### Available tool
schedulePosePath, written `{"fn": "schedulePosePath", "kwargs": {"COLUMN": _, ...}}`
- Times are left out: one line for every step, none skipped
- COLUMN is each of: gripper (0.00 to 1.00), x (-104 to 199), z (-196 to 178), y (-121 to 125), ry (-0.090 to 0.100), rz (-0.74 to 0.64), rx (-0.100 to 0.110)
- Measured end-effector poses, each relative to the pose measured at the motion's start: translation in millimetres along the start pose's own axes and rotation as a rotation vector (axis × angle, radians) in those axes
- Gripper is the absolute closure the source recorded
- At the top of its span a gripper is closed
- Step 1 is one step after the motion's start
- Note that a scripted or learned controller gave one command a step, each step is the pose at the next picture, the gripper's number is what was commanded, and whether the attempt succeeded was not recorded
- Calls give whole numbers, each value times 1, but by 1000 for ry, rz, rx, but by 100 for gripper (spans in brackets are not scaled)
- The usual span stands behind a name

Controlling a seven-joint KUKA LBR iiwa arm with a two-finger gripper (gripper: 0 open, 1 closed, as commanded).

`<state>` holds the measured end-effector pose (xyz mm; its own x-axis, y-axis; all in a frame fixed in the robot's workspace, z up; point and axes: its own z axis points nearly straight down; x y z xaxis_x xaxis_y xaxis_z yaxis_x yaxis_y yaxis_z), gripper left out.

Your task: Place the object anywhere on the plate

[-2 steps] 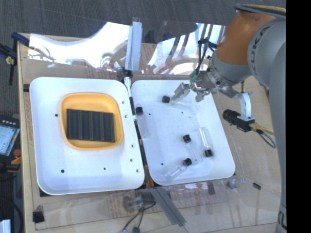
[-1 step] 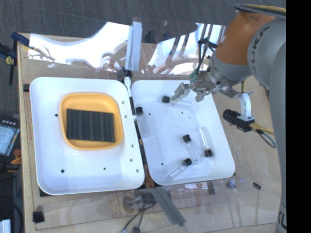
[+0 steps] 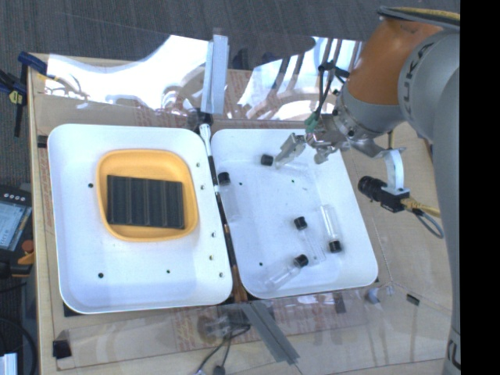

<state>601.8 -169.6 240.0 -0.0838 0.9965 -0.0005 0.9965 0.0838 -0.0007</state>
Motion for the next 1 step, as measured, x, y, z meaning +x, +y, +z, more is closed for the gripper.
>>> {"fn": "schedulePosePath", "kwargs": {"gripper": 0, "x": 0, "z": 0, "y": 0, "ry": 0, "rz": 0, "rx": 0}}
